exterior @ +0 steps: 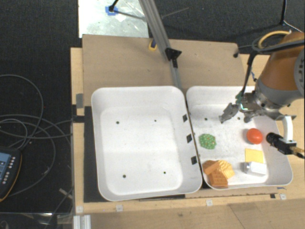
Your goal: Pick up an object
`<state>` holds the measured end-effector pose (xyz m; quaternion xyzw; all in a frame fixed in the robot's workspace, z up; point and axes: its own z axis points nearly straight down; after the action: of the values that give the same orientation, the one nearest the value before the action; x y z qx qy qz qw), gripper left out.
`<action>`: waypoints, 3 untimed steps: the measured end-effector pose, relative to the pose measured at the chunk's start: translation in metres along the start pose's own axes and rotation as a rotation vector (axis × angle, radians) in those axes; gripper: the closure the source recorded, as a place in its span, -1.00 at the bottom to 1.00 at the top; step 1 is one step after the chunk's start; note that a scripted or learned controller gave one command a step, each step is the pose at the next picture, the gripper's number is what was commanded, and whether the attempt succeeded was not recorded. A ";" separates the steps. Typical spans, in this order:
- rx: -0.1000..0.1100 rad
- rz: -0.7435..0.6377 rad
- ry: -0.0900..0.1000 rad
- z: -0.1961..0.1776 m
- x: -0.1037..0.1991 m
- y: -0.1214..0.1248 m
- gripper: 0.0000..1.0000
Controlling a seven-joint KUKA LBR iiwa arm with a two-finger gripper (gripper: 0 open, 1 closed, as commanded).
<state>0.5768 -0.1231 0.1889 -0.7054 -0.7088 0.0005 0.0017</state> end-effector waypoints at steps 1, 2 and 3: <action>-0.004 0.001 -0.001 -0.002 0.000 0.001 -1.00; 0.001 0.005 -0.001 0.043 -0.005 -0.005 -1.00; 0.001 0.004 -0.001 0.095 -0.005 -0.005 -1.00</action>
<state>0.5713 -0.1280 0.0938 -0.7067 -0.7075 0.0010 0.0017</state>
